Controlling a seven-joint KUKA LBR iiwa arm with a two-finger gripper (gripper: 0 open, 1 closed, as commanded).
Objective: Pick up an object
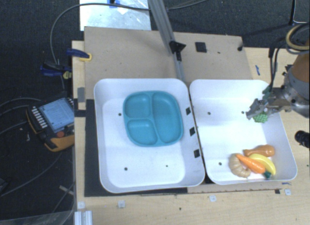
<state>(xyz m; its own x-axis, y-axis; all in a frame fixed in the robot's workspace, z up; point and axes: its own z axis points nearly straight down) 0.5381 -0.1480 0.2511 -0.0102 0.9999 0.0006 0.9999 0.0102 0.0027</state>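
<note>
Right, I see a blue divided plate (153,118) sitting in the left bin (109,170). In the right bin (218,98), toy foods (253,160) cluster at five o'clock. At three o'clock my gripper (256,113) hangs over a small green object (262,118); I cannot tell how its fingers stand.

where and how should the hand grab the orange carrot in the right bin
Grip the orange carrot-shaped toy across its narrow width near the middle, coming straight down from above. It lies flat and slanted in the right white bin, with a yellow banana-shaped toy and a tan toy crowding its sides, so side approaches look blocked.
</note>
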